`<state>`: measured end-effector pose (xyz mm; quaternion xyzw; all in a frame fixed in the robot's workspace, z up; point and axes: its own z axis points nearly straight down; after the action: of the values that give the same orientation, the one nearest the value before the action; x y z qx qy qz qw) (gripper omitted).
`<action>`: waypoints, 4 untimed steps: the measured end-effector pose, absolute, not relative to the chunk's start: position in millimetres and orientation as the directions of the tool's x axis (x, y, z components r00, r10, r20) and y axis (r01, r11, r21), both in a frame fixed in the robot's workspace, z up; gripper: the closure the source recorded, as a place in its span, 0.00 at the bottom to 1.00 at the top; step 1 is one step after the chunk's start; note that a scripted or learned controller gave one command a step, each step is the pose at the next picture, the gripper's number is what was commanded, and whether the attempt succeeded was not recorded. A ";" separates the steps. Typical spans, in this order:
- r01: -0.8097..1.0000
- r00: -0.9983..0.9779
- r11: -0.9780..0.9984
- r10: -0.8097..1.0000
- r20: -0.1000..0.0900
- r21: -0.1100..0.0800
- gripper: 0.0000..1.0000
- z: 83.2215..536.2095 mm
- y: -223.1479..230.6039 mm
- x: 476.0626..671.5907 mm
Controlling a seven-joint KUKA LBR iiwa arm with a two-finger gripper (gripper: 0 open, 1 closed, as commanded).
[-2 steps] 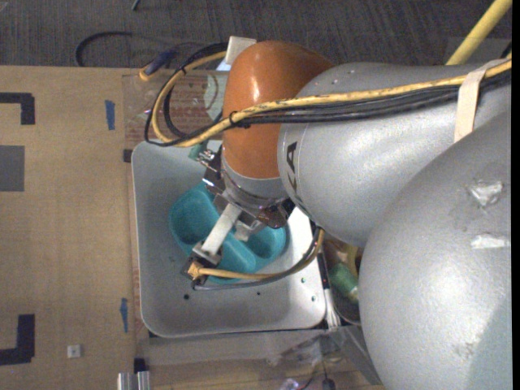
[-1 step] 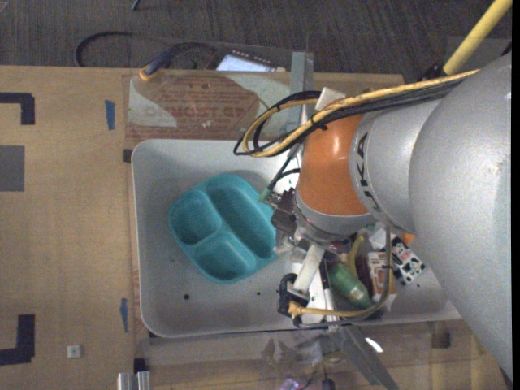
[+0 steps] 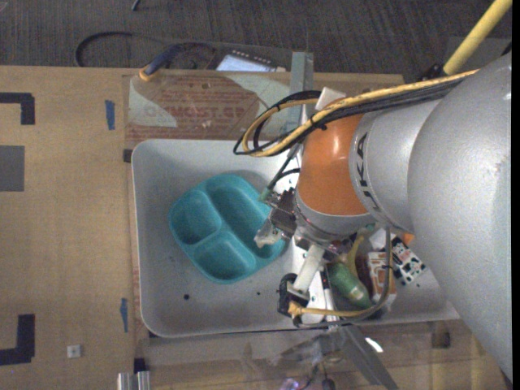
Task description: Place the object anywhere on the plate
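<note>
I see the arm [image 3: 422, 161] reaching in from the right and covering most of that side of the view, its orange band [image 3: 329, 169] sitting over the right part of the white bin [image 3: 154, 242]. The pincer [image 3: 273, 227] is down at the right rim of the teal plate [image 3: 215, 226], mostly hidden under the wrist. I cannot tell whether it is open or closed, or whether it has hold of anything.

The plate lies flat in the middle of the bin. It has three compartments, and its right edge is tucked beneath the wrist. A small pale bit shows right at that rim, but I cannot tell if it belongs to the pincer or is a separate thing.

Below the wrist, toward the bin's lower right, lies a green thing [image 3: 345, 283], tilted, with a black-and-white patterned card [image 3: 406, 265] just to its right, partly covered by the arm. I cannot tell which of these is the object to be placed. Neither one touches the plate.

The bin sits on a tan counter [image 3: 65, 218], with a cardboard sheet [image 3: 195, 104] just above it.
</note>
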<state>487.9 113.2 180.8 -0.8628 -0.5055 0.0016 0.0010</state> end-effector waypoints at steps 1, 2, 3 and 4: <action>0.695 0.719 -0.719 0.695 0.006 0.001 0.00 88.9 197.1 480.9; 0.196 0.980 -0.981 0.196 0.009 -0.003 0.00 89.2 224.5 482.0; 0.193 0.981 -0.981 0.193 0.012 -0.005 1.00 100.2 224.6 483.4; 0.190 0.982 -0.982 0.190 0.008 -0.007 1.00 108.9 223.8 483.1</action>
<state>483.1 223.8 108.9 -0.9954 -0.0957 -0.0036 0.0037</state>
